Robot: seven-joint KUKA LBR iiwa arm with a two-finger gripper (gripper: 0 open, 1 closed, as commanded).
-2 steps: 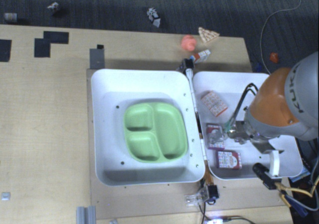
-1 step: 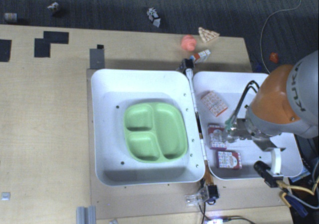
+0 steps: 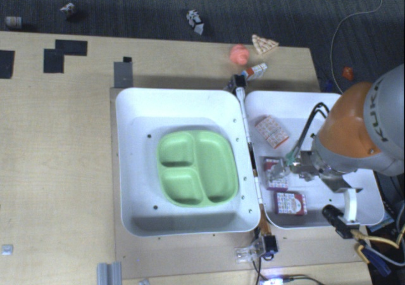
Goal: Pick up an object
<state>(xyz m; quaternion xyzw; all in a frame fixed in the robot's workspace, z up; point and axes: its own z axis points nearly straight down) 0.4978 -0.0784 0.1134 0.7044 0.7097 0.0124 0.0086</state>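
Note:
The right bin (image 3: 364, 214) holds three small packets: a pale pink checked one (image 3: 272, 132) toward the back, a red and white one (image 3: 274, 173) in the middle left, and a dark red one (image 3: 290, 202) near the front. My gripper (image 3: 297, 164) hangs low over the right bin, just right of the red and white packet, below the arm's orange band (image 3: 349, 126). The wrist hides the bin floor beneath it. In the left bin (image 3: 130, 151) lies a green divided plate (image 3: 196, 166).
Behind the bins on the bench lie a pink ball (image 3: 239, 54), a toy pizza slice (image 3: 264, 44) and a small tube (image 3: 254, 72). Cables (image 3: 373, 239) run along the right bin's front right corner. Small litter (image 3: 195, 21) sits on the dark floor beyond.

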